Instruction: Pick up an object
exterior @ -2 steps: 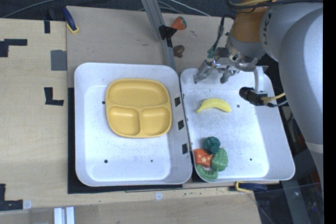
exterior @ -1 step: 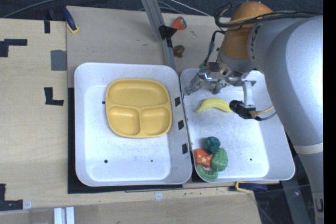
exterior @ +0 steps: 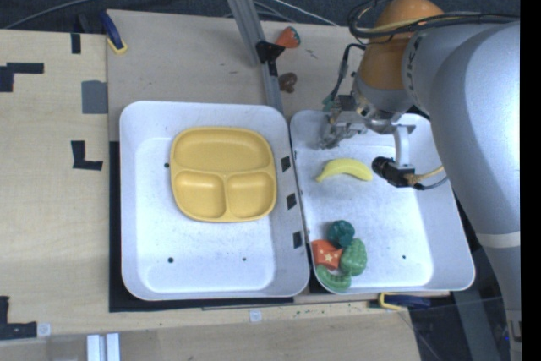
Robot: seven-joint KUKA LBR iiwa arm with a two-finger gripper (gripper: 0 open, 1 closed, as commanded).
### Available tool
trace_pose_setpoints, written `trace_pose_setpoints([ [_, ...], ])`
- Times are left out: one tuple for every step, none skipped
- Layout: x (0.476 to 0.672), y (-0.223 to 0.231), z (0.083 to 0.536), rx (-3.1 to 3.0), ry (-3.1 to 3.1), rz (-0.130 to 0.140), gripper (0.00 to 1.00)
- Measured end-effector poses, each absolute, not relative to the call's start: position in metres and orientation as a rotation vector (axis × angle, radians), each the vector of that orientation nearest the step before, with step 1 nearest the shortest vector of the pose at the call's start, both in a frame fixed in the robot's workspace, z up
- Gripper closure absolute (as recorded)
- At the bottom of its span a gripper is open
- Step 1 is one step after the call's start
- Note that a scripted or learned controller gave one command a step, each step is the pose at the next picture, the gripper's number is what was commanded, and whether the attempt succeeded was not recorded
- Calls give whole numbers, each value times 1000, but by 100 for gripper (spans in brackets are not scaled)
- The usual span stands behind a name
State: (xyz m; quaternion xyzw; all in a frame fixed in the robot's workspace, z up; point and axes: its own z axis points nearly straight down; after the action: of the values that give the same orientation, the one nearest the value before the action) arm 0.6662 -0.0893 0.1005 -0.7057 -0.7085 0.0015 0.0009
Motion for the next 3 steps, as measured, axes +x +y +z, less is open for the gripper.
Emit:
trace_pose_setpoints([
  [673, -92, 145, -2221, -2225, -3, 100],
  [670, -92, 209, -2222, -2226, -5, 100],
  [680, -87, 259, -2221, -2227, -5, 100],
])
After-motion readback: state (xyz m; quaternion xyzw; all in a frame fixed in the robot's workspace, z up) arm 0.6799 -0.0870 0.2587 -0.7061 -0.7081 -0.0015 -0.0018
